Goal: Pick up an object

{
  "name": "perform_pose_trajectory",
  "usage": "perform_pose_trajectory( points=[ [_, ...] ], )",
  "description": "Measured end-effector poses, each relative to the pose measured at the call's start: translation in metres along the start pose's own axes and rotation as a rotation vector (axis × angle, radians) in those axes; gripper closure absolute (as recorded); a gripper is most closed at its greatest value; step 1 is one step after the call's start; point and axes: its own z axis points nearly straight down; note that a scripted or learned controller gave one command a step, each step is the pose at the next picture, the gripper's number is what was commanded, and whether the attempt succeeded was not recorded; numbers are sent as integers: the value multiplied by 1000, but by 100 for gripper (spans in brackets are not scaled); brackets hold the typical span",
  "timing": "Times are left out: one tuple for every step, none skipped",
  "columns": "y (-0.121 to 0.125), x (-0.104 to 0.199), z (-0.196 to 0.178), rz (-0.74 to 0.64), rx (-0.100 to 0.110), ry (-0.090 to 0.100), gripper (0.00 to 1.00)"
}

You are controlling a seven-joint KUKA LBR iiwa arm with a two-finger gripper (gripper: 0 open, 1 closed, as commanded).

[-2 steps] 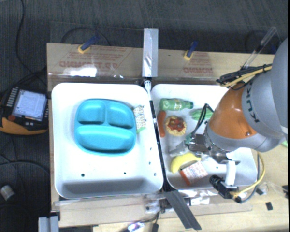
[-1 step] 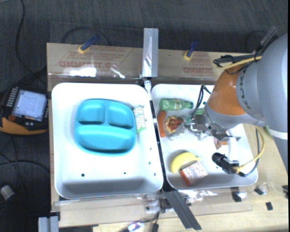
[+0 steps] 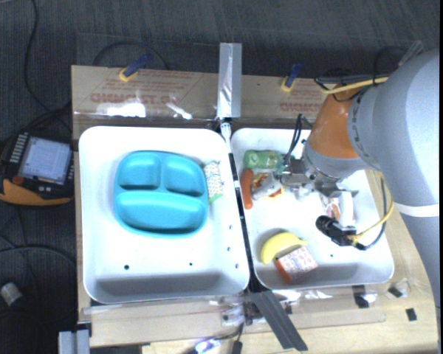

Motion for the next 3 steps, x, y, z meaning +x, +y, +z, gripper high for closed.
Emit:
perform_pose_trajectory(
  points=[
    [61, 1, 3, 49, 34, 2, 0],
    [-1, 0, 0, 123, 1, 0, 0],
    [49, 4, 1, 129, 8, 0, 0]
  ],
)
